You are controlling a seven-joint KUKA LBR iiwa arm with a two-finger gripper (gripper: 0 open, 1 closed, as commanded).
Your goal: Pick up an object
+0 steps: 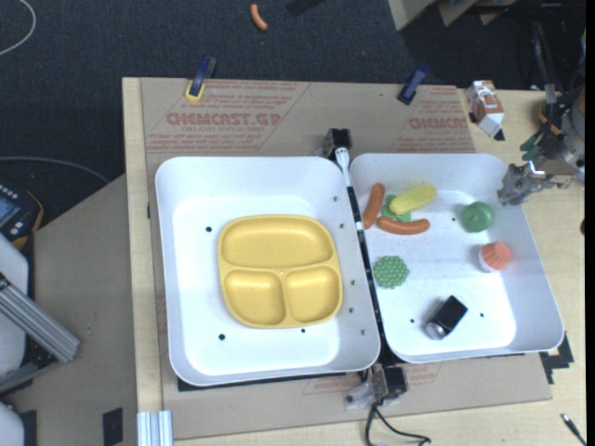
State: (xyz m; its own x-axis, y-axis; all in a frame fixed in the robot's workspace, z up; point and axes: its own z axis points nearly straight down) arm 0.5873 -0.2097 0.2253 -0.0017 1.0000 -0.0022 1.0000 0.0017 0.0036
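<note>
From my remote station I look down on the counter [279, 110], a brown board carrying two shallow white bins side by side. The left bin [186, 249] holds one thing: a yellow divided plate [279, 269] with three compartments, lying flat near the bin's middle.

Moving right, the right bin [530, 286] holds the loose objects I could pick. Nearest the shared rim, an orange-red sausage [373, 205] lies tilted. Just beside it sits a yellow corn cob [414, 199], resting on something green, with a second sausage [403, 227] lying crosswise just below it, touching or nearly so. Below those, close to the rim, is a bumpy green round piece [390, 271]. Toward the near edge lies a small black block with a silver end [446, 315], tilted. Further right, a green apple-like ball [478, 216] sits near the far side, and a small orange-pink piece [496, 256] lies just below it, apart from it.

At the far right, the tool [517, 190] hangs by the right bin's far right corner, over its rim. It is small and partly blurred, so I cannot tell how its grip is set, and I see nothing in it
</note>
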